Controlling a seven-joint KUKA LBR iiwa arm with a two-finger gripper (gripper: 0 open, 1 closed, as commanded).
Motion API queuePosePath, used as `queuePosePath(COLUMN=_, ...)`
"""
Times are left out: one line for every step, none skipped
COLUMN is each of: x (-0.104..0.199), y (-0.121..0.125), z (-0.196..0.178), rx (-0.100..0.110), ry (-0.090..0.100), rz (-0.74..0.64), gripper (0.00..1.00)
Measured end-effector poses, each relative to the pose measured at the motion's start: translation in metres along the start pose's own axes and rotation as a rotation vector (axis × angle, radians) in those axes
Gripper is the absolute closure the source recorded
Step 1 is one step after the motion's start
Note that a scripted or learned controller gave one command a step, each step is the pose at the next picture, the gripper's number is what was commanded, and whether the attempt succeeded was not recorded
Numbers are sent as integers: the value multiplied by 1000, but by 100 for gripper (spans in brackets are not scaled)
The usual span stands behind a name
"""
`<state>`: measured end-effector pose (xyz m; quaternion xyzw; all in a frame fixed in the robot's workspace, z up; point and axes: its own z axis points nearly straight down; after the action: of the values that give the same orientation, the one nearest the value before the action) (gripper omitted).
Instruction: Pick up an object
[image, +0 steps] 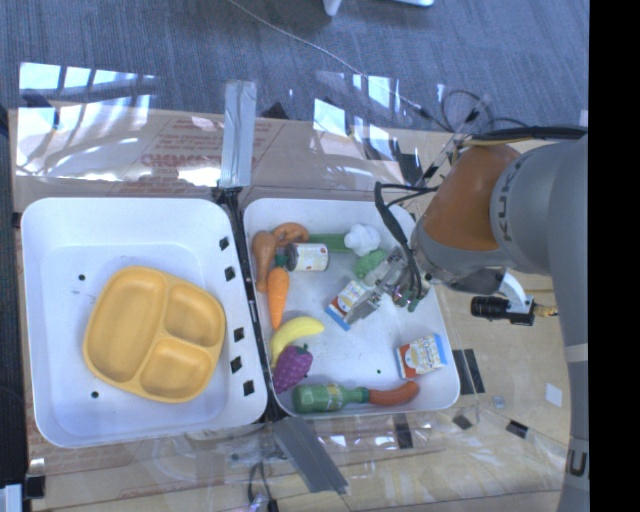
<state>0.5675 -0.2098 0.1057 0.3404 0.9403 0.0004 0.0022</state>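
My gripper (383, 287) reaches in from the right and hangs low in the middle of the right bin (440, 330). Its tip is right at a small blue and white carton (347, 303), touching or just above its right end. A green toy (371, 263) and a white lump (362, 238) lie just behind the gripper. A small can (308, 258) lies on its side to the left. An orange and white carton (423, 355) sits near the front right.
Along the right bin's left side lie a carrot (277, 297), a banana (297, 331) and purple grapes (292, 366). A green bottle (325, 398) and a red sausage (396, 393) rest at the front wall. The left bin (50, 240) holds a yellow divided plate (153, 332).
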Motion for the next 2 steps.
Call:
queuePosePath(x=29, y=33, z=12, rx=1, ry=3, rz=17, gripper=0)
queuePosePath(x=29, y=34, z=2, rx=1, ry=2, rz=10, gripper=100)
